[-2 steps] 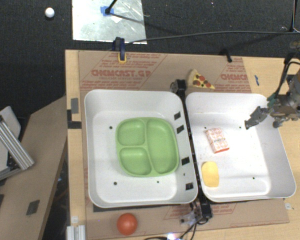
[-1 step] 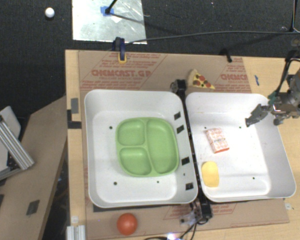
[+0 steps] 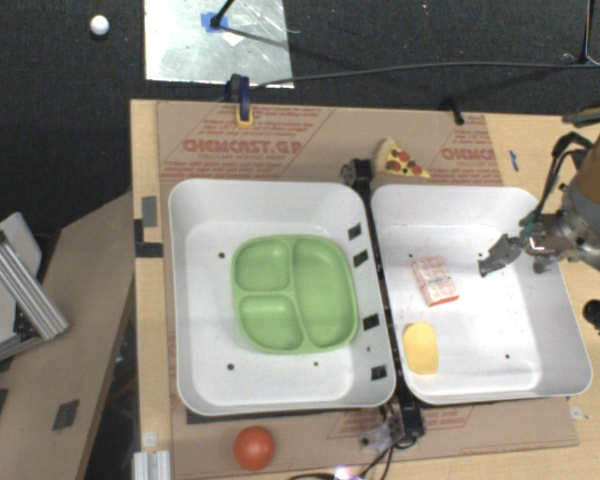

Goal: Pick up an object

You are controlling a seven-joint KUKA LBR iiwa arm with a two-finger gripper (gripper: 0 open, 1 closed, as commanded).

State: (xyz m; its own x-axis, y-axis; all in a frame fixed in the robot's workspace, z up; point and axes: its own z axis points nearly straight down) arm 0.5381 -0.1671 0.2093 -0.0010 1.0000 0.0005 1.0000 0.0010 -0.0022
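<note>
The gripper [image 3: 502, 256] hovers over the right bin [image 3: 555, 368], apparently holding nothing; its spread is unclear.

Counts, top-down view:

- White bins: 2, side by side; left bin [image 3: 195, 268], right bin [image 3: 480, 218].
- Green divided plates: 1 [image 3: 294, 293], in the left bin; it has 3 compartments.
- Small pink-and-white packets: 1 [image 3: 434, 280], in the right bin.
- Yellow oval pieces: 1 [image 3: 421, 348], in the right bin.
- Toy pizza slices: 1 [image 3: 401, 161], on the cardboard behind the bins.
- Orange-red balls: 1 [image 3: 254, 447], on the counter in front of the left bin.
- Small white balls: 1 [image 3: 100, 25], on the dark surface at the far left.
- Shiny foil sheets: 1 [image 3: 218, 28], at the top.
- Robot arms: 1, with 1 hand [image 3: 500, 256].
</note>
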